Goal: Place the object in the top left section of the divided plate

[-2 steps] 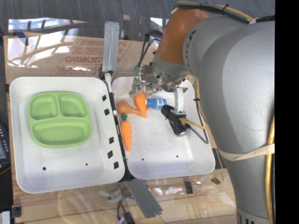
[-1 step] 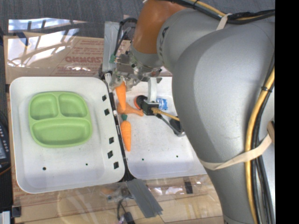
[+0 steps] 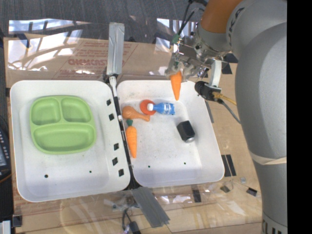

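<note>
A green divided plate (image 3: 62, 125) lies in the left bin (image 3: 29, 179), with two small sections at its top and one wide section below. My gripper (image 3: 178, 71) hangs over the far edge of the right bin (image 3: 195, 172). It is shut on an orange toy carrot (image 3: 176, 86), which points down from between the fingers, lifted off the bin floor.
In the right bin lie a second carrot (image 3: 131, 140) by the left wall, an orange drumstick (image 3: 133, 114), a small blue bottle with a red cap (image 3: 158, 107) and a black block (image 3: 185, 130). The grey arm fills the right side. Taped cardboard lies behind the bins.
</note>
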`<state>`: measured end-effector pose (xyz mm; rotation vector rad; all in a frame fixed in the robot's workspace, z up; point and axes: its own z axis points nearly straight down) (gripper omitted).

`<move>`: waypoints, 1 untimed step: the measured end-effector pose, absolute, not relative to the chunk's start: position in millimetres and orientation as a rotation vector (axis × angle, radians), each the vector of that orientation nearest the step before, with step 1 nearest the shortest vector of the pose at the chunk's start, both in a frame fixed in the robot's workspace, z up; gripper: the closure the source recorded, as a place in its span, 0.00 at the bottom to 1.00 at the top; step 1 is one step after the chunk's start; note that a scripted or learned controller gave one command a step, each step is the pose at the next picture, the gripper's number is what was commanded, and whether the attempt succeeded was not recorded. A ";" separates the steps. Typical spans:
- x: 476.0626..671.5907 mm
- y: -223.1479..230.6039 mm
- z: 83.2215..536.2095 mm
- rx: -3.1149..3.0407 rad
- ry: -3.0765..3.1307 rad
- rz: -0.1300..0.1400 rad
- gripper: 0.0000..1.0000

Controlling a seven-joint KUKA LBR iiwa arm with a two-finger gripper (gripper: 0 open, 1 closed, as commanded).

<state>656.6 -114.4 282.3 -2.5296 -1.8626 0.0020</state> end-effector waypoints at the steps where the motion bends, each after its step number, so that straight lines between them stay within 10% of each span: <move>1: 657.2 -137.1 284.1 -2.645 -1.693 0.003 1.00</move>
